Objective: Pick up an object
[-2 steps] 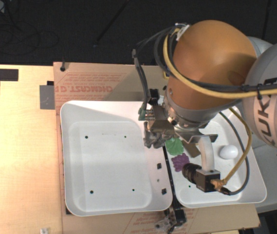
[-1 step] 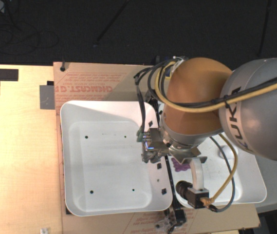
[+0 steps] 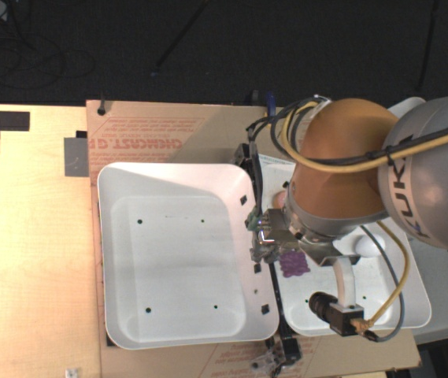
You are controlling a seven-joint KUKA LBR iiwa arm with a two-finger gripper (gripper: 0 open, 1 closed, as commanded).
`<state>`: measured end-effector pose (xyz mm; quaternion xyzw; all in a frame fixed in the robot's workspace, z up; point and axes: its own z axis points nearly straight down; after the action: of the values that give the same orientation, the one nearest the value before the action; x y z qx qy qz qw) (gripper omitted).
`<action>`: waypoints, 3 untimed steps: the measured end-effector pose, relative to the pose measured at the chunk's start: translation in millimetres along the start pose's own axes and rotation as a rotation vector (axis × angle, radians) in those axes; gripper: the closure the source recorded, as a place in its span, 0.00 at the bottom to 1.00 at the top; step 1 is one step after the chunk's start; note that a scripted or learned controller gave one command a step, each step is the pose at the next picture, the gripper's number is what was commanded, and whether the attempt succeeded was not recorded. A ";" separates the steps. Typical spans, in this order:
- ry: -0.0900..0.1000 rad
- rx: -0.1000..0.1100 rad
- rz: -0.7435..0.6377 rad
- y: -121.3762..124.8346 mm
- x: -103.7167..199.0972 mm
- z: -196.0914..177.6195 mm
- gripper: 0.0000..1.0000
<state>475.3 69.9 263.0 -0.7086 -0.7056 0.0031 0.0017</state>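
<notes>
My gripper (image 3: 266,239) hangs low over the left edge of the right bin (image 3: 412,305), under the orange wrist band (image 3: 338,164) that hides most of it. A purple object (image 3: 294,263) lies in the right bin just right of and below the gripper's metal parts, and I cannot tell whether they touch. A small pink thing (image 3: 277,200) peeks out at the arm's left side. A white object (image 3: 363,247) lies further right in the same bin.
The left bin (image 3: 113,211) sits beside the right one, with a black divider rail (image 3: 273,290) between them. A black and orange plug (image 3: 335,315) on a yellow cable hangs over the right bin's front. Bare wooden bench lies to the left.
</notes>
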 end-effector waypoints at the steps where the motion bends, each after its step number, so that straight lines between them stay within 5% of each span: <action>1: 0.004 -0.012 -0.007 13.6 27.0 -85.9 1.00; 2: 0.002 -0.007 -0.008 7.5 61.3 -118.2 1.00; 3: -0.001 0.006 0.003 -1.2 -13.3 -33.7 1.00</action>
<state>474.3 56.7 296.8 -0.7096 -0.7046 0.0055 0.0032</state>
